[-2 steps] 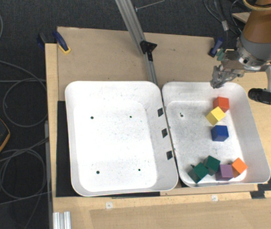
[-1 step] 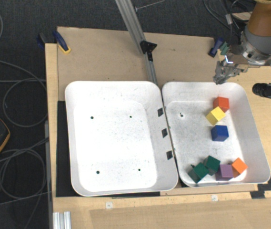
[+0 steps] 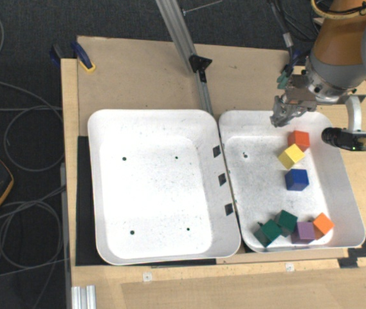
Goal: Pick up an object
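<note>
- Seven small blocks sit in the right-hand shallow white bin (image 3: 337,192), and the grey arm's two-finger gripper (image 3: 284,116) hangs over that bin's far corner.
- Nothing shows between its fingers, and from this angle it cannot be told whether they are spread or closed.
- Nearest target: the orange-red cube (image 3: 299,139), just beside the gripper, toward the near side of the bench and a little toward the arm's side.
- Touching it on the near side is the yellow cube (image 3: 292,155), with the blue cube (image 3: 296,179) a step further down the same line.
- That trio runs roughly in a column away from the gripper, so the judgement is that a short travel toward the bench's front edge would bring the gripper over the orange-red cube first.
- Risk to flag: orange-red and yellow are in contact, so a finger coming down between them could nudge one aside.
- Well apart, in the bin's near corner, cluster two dark green blocks (image 3: 278,226), a purple block (image 3: 305,230) and an orange block (image 3: 323,223).
- Next door, the left-hand shallow white bin (image 3: 150,185) carries no blocks.
- The pick looks not yet started.
</note>
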### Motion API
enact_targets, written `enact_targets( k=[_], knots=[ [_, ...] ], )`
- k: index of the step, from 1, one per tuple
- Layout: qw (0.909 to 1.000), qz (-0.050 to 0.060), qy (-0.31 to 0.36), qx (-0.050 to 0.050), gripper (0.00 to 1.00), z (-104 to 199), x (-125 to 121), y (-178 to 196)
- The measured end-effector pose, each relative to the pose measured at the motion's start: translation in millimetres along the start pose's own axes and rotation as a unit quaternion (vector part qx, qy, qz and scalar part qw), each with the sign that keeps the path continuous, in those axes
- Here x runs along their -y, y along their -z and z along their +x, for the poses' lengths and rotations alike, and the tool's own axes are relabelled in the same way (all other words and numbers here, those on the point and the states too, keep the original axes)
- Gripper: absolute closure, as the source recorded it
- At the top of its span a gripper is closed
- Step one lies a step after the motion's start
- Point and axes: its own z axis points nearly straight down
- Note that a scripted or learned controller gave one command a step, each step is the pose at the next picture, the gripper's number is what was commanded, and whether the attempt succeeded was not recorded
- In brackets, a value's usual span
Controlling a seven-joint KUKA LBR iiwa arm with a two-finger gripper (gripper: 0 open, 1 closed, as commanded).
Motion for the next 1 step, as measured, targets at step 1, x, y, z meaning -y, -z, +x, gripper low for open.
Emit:
enact_targets(
  k=[1],
  knots=[
    [1.0000, 0.001, 0.001, 0.000, 1.00, 51.5, 19.5, -11.2]
  ],
)
